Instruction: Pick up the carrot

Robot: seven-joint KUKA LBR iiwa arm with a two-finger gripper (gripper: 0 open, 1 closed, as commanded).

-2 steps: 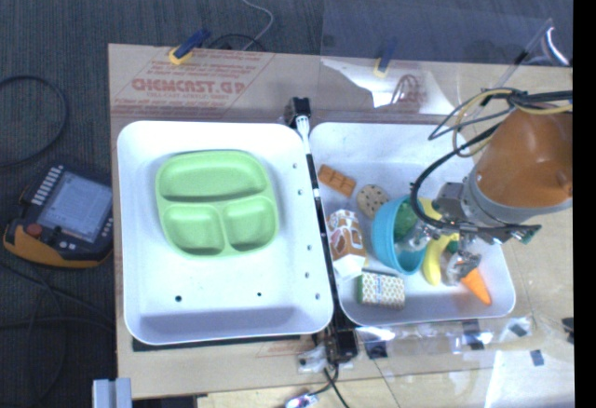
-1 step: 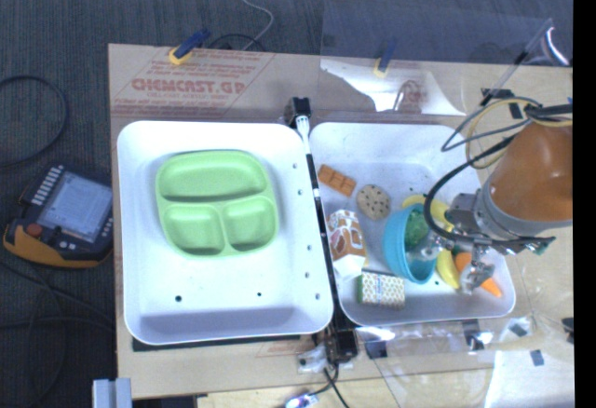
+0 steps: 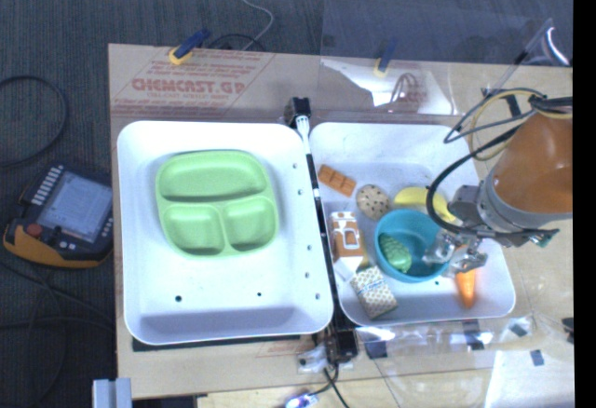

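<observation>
Carrot (image 3: 467, 286) near front wall of right bin (image 3: 494, 308), just beside gripper (image 3: 453, 254). Hard to tell how that gripper is set. Blue bowl (image 3: 410, 243) with green thing inside, small box (image 3: 372, 291), cookie (image 3: 373, 200) there too. Green plate (image 3: 219, 201) in left bin (image 3: 140, 238).

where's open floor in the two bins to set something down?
Left bin: a wide bare strip in front of the green divided plate, plus a narrower margin down its left side. Right bin: bare floor along the far wall, behind the orange block and speckled ball. Crowded elsewhere there: blue bowl, carrot, gripper.
</observation>
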